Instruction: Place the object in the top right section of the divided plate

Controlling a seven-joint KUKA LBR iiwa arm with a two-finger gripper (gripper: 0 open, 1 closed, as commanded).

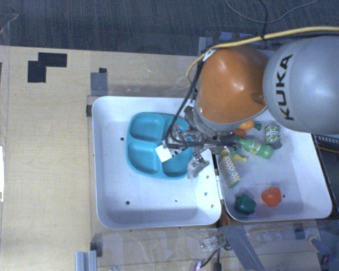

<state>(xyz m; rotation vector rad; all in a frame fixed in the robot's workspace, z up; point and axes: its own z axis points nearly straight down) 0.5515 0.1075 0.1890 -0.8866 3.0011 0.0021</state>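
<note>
While the arm (282, 83) reaches in | gripper (196, 164) over divided plate (152, 143) | grip unclear

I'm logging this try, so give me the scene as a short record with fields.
left bin: holds blue plate
right bin: green bottle, can, mesh-wrapped item, dark green object, orange-red object
arm: reaches over both bins
gripper: over plate's right side
white tag: at gripper, over plate
</note>
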